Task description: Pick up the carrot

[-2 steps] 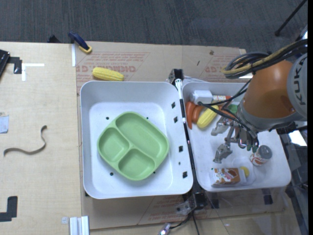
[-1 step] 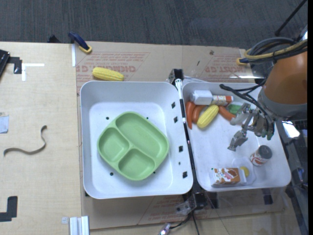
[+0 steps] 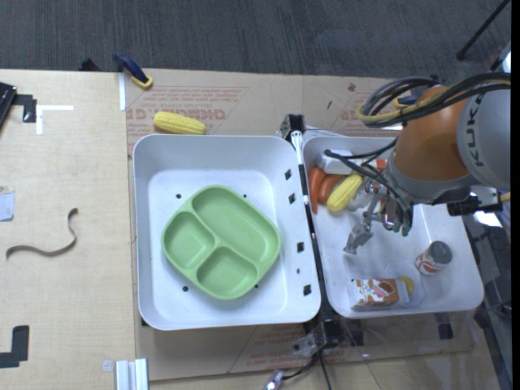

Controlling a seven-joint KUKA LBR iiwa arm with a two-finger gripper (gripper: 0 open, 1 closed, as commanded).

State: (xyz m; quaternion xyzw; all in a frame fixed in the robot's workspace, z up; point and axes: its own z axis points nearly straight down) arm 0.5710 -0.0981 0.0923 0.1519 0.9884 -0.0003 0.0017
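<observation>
Two bins sit side by side on the surface point(image 3: 65, 177). The left bin point(image 3: 154, 291) holds a divided plate point(image 3: 221, 241) near its middle. Behind the left bin, outside it, lies a corn cob point(image 3: 179, 123), and farther back to the left a clamp point(image 3: 132, 69). In the right bin point(image 3: 459, 295), the carrot point(image 3: 318, 185) lies at the back left corner, just beside a second corn cob point(image 3: 344, 192) to its right. A packet point(image 3: 380, 292) lies along the front wall, and a small can point(image 3: 432, 258) stands to its right, nearer the right wall. The end effector point(image 3: 357, 240) hangs over the middle of the right bin, in front of the carrot and apart from it.
</observation>
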